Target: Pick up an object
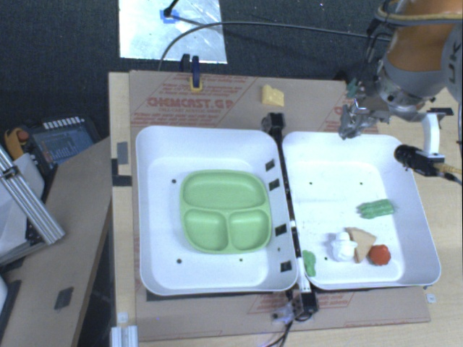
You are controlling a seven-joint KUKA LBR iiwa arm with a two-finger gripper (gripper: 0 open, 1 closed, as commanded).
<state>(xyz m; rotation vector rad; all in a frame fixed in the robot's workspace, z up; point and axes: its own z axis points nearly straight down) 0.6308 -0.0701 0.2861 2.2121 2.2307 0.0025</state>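
Observation:
In the right bin [325, 161] lie a green ridged piece [375, 208], a small white figure [343, 246], a tan wedge [361, 238], a red ball [379, 254] and a small green piece [309, 262] at the bin's front left corner. My gripper [352, 125] hangs above the far rim of the right bin, well away from these objects, with nothing seen between its fingers. The left bin [155, 194] holds a light green divided plate [223, 210].
A yellow block [273, 95] lies on the cardboard behind the bins. A blue and yellow clamp [194, 71] sits at the board's far edge. Black clips run along the seam between the bins [278, 186]. A metal rail and a handheld unit [58, 143] stand at left.

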